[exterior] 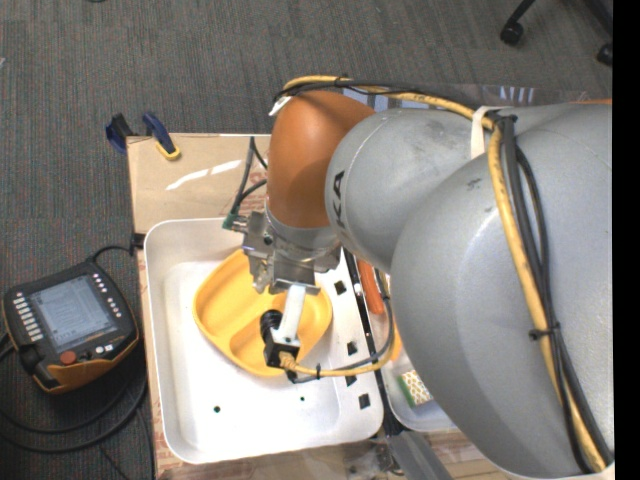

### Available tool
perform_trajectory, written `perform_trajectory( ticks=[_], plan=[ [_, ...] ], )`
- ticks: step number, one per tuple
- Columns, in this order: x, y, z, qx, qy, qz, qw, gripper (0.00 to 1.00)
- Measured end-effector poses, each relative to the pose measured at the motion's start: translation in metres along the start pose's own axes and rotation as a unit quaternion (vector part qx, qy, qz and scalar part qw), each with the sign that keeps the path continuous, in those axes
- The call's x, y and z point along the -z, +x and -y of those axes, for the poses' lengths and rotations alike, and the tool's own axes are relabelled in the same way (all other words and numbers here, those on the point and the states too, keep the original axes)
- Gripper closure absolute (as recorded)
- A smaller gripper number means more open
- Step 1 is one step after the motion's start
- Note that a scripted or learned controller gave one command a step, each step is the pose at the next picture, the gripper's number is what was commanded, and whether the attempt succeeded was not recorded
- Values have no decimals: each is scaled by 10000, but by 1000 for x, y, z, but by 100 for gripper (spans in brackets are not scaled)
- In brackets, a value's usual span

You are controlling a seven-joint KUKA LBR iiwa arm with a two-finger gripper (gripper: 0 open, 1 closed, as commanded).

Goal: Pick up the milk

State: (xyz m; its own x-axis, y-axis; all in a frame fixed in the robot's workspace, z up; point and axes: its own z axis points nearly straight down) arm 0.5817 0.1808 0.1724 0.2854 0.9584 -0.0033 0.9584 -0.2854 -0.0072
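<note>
The grey arm with its orange band (300, 158) reaches in from the right and bends down over the left shallow white plastic bin (165, 368). It is so near the camera that it covers most of the right shallow white bin (425, 420). The gripper (268, 273) hangs below the wrist, pointing down at the far rim of a shallow yellow plastic bowl (220, 313). The bowl lies in the middle of the left bin and tilts a little toward the near side. From above, the wrist hides the gripper's working end, so I cannot tell whether it is wide, narrow or holding anything.

I cannot place the milk with certainty. In the strip of the right bin that the arm leaves bare, a slim orange thing (376, 296) lies along the wall between the bins. A small green-and-white patterned thing (413, 388) sits nearer the camera. Neither reads clearly as a milk carton, and it may well lie beneath the arm. If so, the gripper is poised over the wrong bin, above the bowl and well apart from anything that could be the milk.

Two small dark specks (216, 408) dot the bare floor of the left bin. Beyond the bins, blue clamps (135, 130) grip the far corner of the pale brown table (190, 178), probably to hold its top steady. A grey and orange handheld control pendant (65, 318) rests on the carpet to the left, within an operator's reach.
</note>
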Motion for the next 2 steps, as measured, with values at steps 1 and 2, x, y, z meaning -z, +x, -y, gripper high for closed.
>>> perform_trajectory(
  ticks=[1,2],
  plan=[
    [-85,60,16,1465,-18,-5,9892,100],
    [-38,79,-41,1115,-28,-9,9938,100]
  ],
)
